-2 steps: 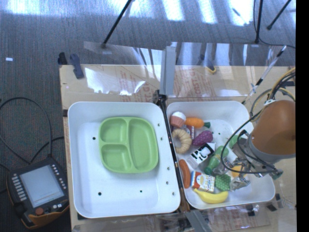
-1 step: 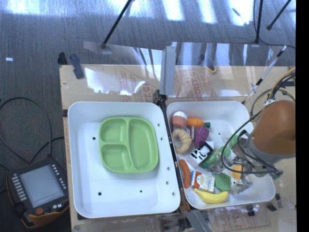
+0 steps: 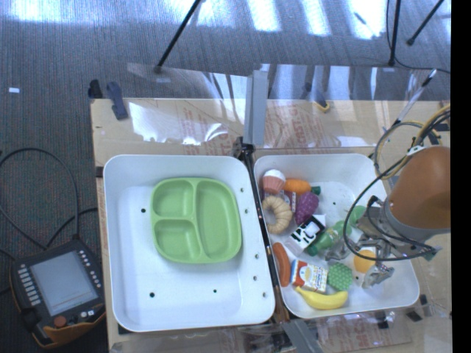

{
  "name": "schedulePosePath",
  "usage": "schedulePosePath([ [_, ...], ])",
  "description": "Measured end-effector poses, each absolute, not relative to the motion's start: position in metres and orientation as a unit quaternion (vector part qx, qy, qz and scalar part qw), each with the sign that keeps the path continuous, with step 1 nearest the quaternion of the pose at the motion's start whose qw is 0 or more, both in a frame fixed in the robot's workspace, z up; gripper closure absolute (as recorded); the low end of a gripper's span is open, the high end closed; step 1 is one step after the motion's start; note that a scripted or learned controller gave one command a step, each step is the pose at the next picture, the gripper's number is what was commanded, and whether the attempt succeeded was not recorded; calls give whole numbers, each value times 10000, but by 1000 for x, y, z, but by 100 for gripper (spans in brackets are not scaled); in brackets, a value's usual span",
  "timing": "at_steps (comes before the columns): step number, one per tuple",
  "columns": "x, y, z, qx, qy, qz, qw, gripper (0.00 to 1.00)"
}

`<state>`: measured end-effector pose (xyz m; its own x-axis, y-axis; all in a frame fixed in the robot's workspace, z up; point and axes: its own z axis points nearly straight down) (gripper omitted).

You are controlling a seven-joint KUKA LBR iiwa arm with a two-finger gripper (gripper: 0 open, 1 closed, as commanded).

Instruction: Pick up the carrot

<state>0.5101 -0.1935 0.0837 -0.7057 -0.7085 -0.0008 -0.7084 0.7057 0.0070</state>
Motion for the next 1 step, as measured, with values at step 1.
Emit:
schedulePosePath([
  [1,514,-193,84,3855,-9227,-30,10,0],
])
